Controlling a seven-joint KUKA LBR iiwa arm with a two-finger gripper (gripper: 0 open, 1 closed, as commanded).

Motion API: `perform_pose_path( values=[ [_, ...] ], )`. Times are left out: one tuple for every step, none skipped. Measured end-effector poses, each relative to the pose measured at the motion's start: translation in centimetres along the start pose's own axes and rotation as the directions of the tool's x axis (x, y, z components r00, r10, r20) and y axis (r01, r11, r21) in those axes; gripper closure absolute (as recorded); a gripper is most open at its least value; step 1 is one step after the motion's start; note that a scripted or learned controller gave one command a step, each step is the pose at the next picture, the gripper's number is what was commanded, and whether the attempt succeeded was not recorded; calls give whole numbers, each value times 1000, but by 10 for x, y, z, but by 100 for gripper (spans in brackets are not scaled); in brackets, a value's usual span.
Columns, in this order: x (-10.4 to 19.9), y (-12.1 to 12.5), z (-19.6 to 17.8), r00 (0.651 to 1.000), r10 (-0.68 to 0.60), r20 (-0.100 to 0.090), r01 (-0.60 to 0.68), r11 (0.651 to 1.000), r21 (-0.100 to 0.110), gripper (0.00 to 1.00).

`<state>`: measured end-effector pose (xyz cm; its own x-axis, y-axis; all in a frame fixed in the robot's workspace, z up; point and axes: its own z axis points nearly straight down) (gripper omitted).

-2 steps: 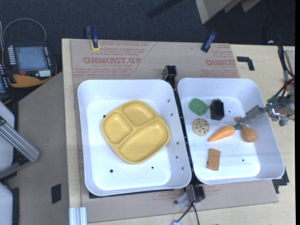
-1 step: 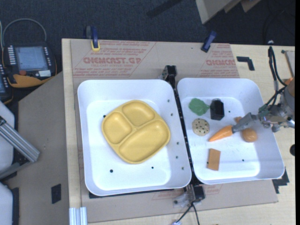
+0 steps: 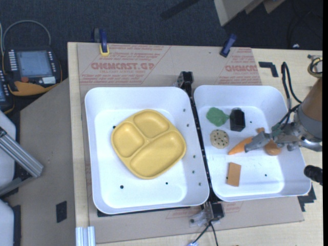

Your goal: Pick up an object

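Note:
The right bin point(image 3: 266, 186) holds a green lump point(image 3: 217, 117), a black block point(image 3: 237, 120), a round speckled cookie point(image 3: 219, 138), an orange carrot-shaped piece point(image 3: 239, 146) and a tan rectangular block point(image 3: 234, 173). My gripper point(image 3: 262, 141) is low in this bin, at the carrot piece's right end and seemingly touching it. A brownish-orange round thing point(image 3: 273, 148) lies partly under the gripper. The arm point(image 3: 311, 114) comes in over the bin's right wall.
The left bin point(image 3: 102, 152) holds a yellow divided plate point(image 3: 148, 143). A black clamp point(image 3: 185, 79) sits at the back between the bins. Cables point(image 3: 285, 81) run near the right bin's far right corner.

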<state>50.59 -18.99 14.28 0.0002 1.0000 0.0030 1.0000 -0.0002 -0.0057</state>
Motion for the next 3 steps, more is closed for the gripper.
perform_pose_path(
  values=[
    [-1,1,-13,1000,1,4,-1,1000,-6,100],
    [0,-6,-59,1000,-1,6,1,1000,-10,100],
    [-3,-13,-106,1000,-1,6,1,1000,-12,100]
  ],
)
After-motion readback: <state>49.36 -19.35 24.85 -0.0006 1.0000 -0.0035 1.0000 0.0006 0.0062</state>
